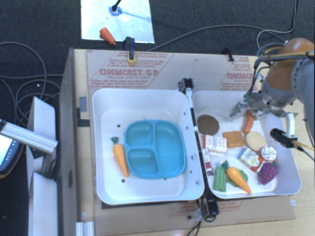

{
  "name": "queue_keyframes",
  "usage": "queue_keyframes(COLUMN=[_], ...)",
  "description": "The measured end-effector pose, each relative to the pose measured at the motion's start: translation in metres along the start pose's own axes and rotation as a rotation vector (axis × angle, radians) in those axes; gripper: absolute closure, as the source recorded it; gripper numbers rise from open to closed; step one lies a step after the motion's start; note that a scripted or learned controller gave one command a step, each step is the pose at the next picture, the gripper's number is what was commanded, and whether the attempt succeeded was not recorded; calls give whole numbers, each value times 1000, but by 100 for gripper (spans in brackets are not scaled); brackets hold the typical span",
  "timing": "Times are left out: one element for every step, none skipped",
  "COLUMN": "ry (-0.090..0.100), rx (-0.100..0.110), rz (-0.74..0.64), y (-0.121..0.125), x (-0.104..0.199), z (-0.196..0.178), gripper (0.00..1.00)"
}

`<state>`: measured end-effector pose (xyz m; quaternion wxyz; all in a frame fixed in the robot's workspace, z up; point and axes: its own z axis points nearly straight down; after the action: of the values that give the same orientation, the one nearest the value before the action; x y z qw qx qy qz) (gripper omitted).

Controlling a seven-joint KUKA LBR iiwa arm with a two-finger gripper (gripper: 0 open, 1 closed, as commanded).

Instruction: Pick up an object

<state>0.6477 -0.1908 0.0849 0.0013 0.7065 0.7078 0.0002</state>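
A single fixed camera looks down at a slant from high above the bench [147,65], far enough back to take in both white bins side by side. The left bin [106,107] sits near the middle of the picture, the right bin [293,181] toward the right edge. The bench's far edge runs along the top third, with dark floor and cables beyond it; its near edge falls close to the bottom. The arm [290,68] enters from the right.
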Motion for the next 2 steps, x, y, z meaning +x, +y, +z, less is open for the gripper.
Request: queue_keyframes(ry=[-1, 3], rx=[-3, -1], rz=[-1, -3], y=[1, 22], x=[0, 107], z=[-12, -40], gripper=[100, 100])
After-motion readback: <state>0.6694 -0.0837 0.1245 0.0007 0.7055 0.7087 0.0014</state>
